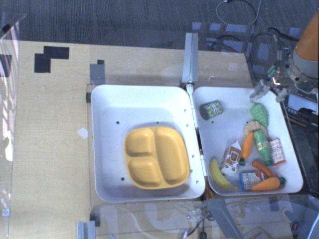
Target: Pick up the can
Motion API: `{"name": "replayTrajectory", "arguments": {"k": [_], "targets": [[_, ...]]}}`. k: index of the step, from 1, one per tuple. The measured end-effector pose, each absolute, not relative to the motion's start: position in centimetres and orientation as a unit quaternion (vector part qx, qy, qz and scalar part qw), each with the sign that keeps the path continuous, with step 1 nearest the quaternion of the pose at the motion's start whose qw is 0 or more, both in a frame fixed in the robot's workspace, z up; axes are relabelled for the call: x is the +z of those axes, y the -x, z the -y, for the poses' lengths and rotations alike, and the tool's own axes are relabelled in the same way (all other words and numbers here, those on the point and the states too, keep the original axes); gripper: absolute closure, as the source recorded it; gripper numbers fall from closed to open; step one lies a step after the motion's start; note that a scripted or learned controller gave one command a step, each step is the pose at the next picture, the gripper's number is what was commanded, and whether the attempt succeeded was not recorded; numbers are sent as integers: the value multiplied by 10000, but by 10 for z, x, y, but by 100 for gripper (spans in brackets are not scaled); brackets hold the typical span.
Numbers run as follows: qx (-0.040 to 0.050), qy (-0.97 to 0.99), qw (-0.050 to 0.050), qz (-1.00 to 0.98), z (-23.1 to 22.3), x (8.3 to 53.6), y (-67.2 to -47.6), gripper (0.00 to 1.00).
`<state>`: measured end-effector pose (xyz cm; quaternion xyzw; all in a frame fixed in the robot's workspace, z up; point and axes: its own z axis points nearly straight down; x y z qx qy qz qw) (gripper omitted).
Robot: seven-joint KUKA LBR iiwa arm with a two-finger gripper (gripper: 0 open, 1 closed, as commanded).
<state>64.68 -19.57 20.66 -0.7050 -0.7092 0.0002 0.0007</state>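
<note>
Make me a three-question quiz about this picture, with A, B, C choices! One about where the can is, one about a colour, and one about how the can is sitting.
1. Where is the can?
A. In the right bin, near its top left corner
B. On the yellow tray
C. On the bench outside the bins

2. What colour is the divided tray in the left bin?
A. Blue
B. Yellow
C. Red

3. How is the can sitting?
A. Lying on its side, alone
B. Standing upright on the banana
C. Held up in the claw

Answers:
1. A, it lies in the right bin's upper left part, apart from the other toy food.
2. B, the tray is plainly yellow.
3. A, its round end faces left, and the claw is off by the bin's top right corner.
</note>
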Motion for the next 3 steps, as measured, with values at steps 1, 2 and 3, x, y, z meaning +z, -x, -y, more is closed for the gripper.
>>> {"name": "replayTrajectory", "arguments": {"k": [1,2,3], "targets": [[2,8024,-6,5968,205,267,-670,0],[14,8542,14,5199,145,134,-669,0],[52,8885,2,4589,95,89,-668,0]]}}
